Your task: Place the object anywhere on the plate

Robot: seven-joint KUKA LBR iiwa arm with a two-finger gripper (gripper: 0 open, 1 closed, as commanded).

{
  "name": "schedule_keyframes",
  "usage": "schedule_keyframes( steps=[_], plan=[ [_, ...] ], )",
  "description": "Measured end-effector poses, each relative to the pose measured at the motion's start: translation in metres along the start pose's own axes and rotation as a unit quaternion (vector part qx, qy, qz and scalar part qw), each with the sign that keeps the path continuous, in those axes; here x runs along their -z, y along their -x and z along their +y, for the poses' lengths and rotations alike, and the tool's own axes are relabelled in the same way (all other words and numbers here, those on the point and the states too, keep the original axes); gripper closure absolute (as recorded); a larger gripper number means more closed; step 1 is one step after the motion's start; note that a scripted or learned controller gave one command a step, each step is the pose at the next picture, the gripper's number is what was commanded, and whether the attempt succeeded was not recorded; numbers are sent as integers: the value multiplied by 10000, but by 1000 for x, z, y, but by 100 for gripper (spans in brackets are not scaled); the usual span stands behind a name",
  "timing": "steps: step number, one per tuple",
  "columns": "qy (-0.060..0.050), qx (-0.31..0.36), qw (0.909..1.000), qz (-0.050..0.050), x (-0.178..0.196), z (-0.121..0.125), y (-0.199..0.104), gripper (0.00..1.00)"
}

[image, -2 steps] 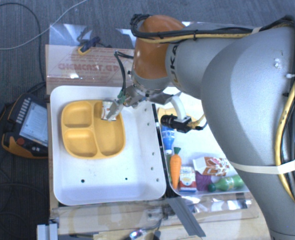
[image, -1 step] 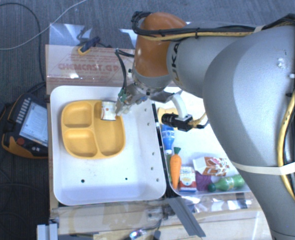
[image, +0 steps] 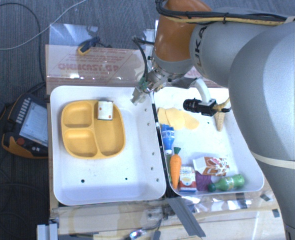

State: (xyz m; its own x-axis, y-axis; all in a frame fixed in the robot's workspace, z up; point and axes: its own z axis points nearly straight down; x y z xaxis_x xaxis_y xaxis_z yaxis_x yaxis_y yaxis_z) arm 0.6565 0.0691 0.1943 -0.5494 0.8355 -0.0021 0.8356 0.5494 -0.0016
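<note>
Over on the left of frame, the yellow plate (image: 92, 129) sits in the left white bin (image: 107, 184), and a small white box-like object (image: 105, 110) rests in its upper right compartment, w/ one edge right by the plate's upper rim. Judging by that, the placing looks basically done: object is on the plate, upright-ish, nothing pinching it. What's left, I'd guess, is just the arm getting clear. The gripper (image: 141, 91) hangs near the top centre of frame, over the upper right corner of the left bin, close to the divide between the two bins. Its fingers are too small and blurred for me to say how far apart they stand, so can't tell; nothing visible between them tho. The object lies to the left of the gripper and a bit lower in frame, apart from it, not touching. Right bin (image: 240, 149) has other stuff, e.g. a carrot (image: 175, 168), a green thing (image: 227, 183) at the lower right, a small carton (image: 215, 165), a pale yellow piece (image: 180, 118). None of it is on the plate. Left of the bins, a teach pendant (image: 27, 126) lies on the floor.
</note>
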Motion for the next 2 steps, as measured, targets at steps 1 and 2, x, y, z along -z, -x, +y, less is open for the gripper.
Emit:
schedule_keyframes(
  steps=[1,2],
  plan=[
    [1,502,9987,-4,-4,24,-14,100],
    [2,502,9987,-3,-4,24,-14,0]
  ],
)
